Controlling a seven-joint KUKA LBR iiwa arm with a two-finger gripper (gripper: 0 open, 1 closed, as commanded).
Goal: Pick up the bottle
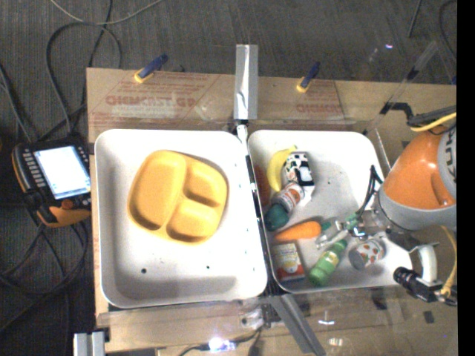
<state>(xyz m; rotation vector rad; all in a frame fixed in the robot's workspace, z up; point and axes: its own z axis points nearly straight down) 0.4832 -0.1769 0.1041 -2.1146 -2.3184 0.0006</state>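
A green bottle (325, 265) lies tilted near the front wall of the right bin (349, 141). A second small bottle (286, 201), with an orange-and-white label and a dark teal cap, lies by the bin's left wall. My gripper (343, 230) hangs low in the right bin, just above the green bottle's upper end and right of a carrot (297, 231). The view shows nothing clearly held in it. The arm's orange band (419, 176) rises at the right.
The right bin also holds a banana (279, 165), a black-and-white carton (300, 169), a small flat box (288, 262) and a can (367, 254) close beside the gripper. In the left bin (111, 221) sits a yellow divided tray (179, 196).
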